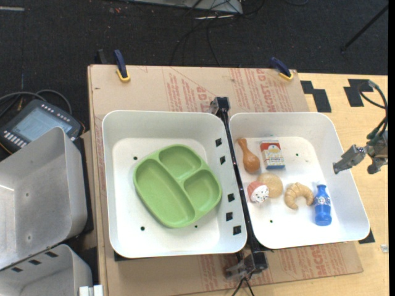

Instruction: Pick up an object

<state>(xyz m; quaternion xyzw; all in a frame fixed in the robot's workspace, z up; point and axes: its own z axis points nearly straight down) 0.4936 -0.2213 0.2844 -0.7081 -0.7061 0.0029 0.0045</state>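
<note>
The gripper [361,158] hangs at the right edge of the right white bin [345,227], well apart from the toys. It could hit the bin wall coming down, or nudge the small blue plastic bottle [321,205] into the tan toy croissant [299,194] beside it. I cannot tell how its tips are set. It holds nothing.

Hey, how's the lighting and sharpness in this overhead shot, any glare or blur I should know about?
Camera view: soft, even light with faint shadows; the two shallow white bins look bright, nearly washed out; the green divided plastic tray shows mild sheen; the small blue bottle is slightly soft; the gripper at the right edge is blurry.
</note>
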